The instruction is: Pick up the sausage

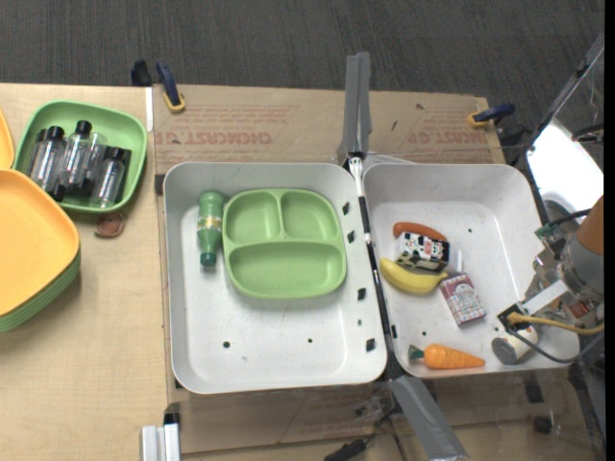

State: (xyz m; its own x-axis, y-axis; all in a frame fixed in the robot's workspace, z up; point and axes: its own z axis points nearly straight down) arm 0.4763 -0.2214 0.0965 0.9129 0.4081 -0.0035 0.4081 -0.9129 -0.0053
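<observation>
1. Presently the sausage (pixel 420 230) lies toward the back of the right bin (pixel 500 185), just behind a black-and-white packet (pixel 424 249)
2. The gripper (pixel 519 339) sits well apart, near the bin's front right corner
3. Whether it is spread or closed cannot be told

Arm (pixel 586 262), one: was grey and smooth-cased, showed a sliver of orange band (pixel 603 207) at its upper edge, carried pale metal fittings (pixel 550 286) at the wrist, and trailed thin dark cables (pixel 557 222) and one yellow cable (pixel 546 322).
</observation>
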